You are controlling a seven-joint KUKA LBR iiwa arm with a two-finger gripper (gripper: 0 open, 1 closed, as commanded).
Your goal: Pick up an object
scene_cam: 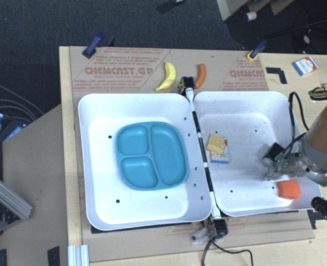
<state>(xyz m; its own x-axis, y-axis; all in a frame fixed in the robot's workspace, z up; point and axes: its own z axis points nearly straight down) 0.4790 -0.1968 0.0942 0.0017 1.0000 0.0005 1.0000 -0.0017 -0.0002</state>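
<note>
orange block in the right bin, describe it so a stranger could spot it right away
Start at the right-hand white bin, the one the arm reaches into. Near its front right corner, just below the gripper, lies the orange block. It is plain orange and blocky, unlike the yellow and blue packet near the bin's left wall.

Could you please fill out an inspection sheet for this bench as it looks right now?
Surface: bench bears left bin and right bin.
Job's things: orange block and small box in right bin; blue divided plate in left bin.
Clutter: banana, carrot behind the bins.
Grippers: end effector low in right bin, beside the orange block.
Cables: black cable over right bin rim.
Surroundings: dark floor.
</note>
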